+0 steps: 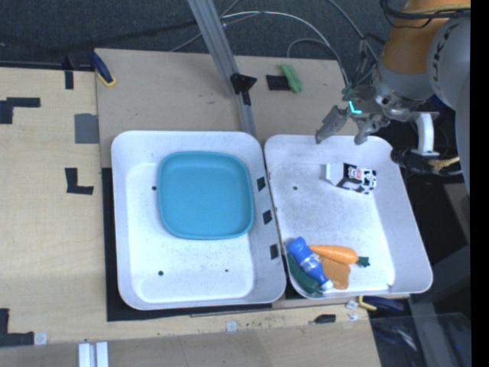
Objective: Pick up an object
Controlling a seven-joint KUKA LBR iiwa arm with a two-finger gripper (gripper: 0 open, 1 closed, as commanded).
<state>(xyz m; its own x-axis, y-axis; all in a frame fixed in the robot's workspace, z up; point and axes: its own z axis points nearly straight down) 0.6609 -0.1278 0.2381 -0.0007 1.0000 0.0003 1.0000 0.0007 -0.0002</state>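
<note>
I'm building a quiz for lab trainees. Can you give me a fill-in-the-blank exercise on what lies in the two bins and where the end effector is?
1. The blue plate lies in the ____ bin.
2. The carrot lies in the right bin, touching the blue ____.
3. The end effector hangs with open fingers over the right bin's ____ edge.
4. The small box is black and ____.

Missing words: left; bottle; far; white

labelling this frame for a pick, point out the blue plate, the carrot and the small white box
blue plate [205, 194], camera view, centre of its flat face, in the left bin
carrot [333, 254], camera view, middle of its orange body, in the right bin
small white box [350, 177], camera view, middle of its printed top, in the right bin
</note>
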